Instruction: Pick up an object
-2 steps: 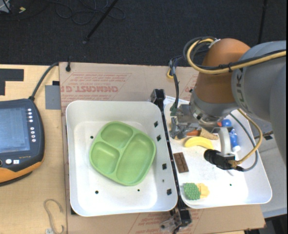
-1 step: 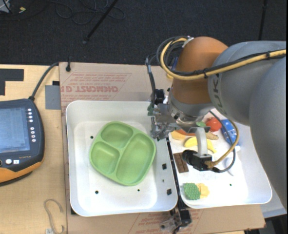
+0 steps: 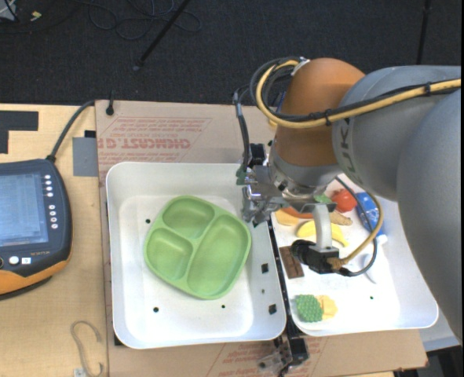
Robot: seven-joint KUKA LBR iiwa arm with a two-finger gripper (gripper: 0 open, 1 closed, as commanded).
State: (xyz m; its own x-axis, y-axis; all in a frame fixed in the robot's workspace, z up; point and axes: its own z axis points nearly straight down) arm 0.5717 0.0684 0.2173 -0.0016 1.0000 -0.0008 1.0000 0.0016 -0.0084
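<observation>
The big grey arm (image 3: 404, 155) sweeps in from the right, its orange band (image 3: 314, 112) sitting over the far edge of the right bin, and it blocks a good part of that bin from sight. Below the band the gripper (image 3: 255, 199) hangs right at the divide between the two bins; it is a dark tangle of metal from here, and I cannot tell how the claw stands, nor whether anything is in it.

Left bin (image 3: 129, 312): one green divided plate (image 3: 198, 246), three compartments, lying flat in the middle, tilted a little askew.

Right bin (image 3: 408, 309): a cluster of small toy foods. A yellow banana-like piece (image 3: 319, 230) lies just right of the gripper, an orange piece (image 3: 293, 209) peeks out from under the wrist, a red item (image 3: 343, 201) and a blue item (image 3: 367, 208) sit further right, both partly covered by the arm and its cable. A brown block (image 3: 294, 266) lies near the bin's left wall, nearer to us than the gripper. At the near edge sits a green bumpy piece (image 3: 310, 308) touching something yellow (image 3: 328, 308); what either is, hard to say.

Far left, a pendant with a screen (image 3: 16, 218) rests on the cardboard-covered bench (image 3: 82, 305), cut off by the frame.
</observation>
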